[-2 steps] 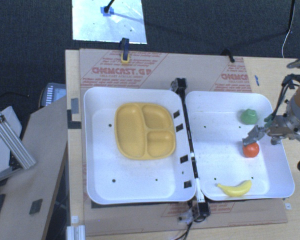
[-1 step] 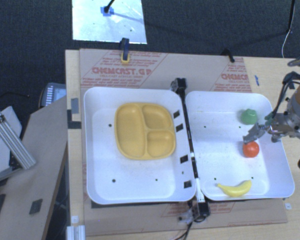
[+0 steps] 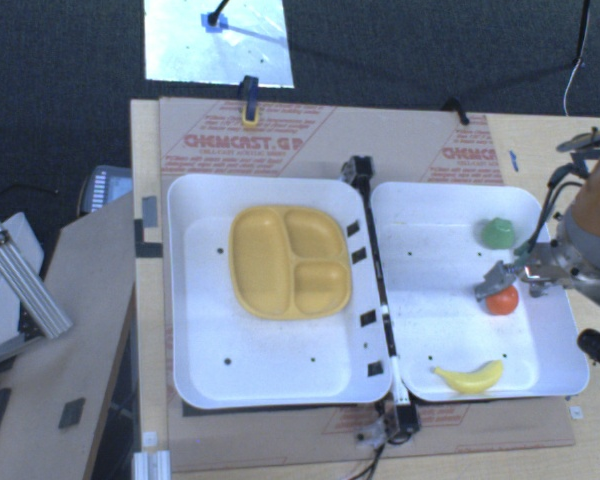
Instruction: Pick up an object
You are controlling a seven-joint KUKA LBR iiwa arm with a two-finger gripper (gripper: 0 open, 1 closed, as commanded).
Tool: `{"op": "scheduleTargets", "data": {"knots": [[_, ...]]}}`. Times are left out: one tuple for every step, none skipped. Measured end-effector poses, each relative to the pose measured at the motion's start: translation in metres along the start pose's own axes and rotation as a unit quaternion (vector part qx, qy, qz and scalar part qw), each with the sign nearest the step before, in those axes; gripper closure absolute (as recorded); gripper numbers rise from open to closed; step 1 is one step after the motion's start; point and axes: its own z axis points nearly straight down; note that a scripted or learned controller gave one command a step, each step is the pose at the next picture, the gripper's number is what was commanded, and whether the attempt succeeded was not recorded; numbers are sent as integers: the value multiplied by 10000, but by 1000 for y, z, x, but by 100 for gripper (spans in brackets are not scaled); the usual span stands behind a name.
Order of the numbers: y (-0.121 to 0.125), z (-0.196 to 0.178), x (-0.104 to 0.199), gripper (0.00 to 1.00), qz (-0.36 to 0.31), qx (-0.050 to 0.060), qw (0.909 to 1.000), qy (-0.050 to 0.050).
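Reaching in from the right, gripper (image 3: 500,283) sits directly over small round red-orange tomato (image 3: 502,302) in right bin (image 3: 555,368); grip state unclear.

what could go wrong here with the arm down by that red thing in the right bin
1. The red-orange round object, perhaps a tomato, lies right at the gripper; being round, it may roll or squirt aside rather than be gripped.
2. The green object lies close behind, so the arm could knock it while moving.
3. All this happens near the right bin wall, where a nudged item could wedge against the rim.
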Motion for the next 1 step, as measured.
{"op": "scheduleTargets", "data": {"knots": [[2, 45, 8, 0, 2, -1, 10000, 3]]}}
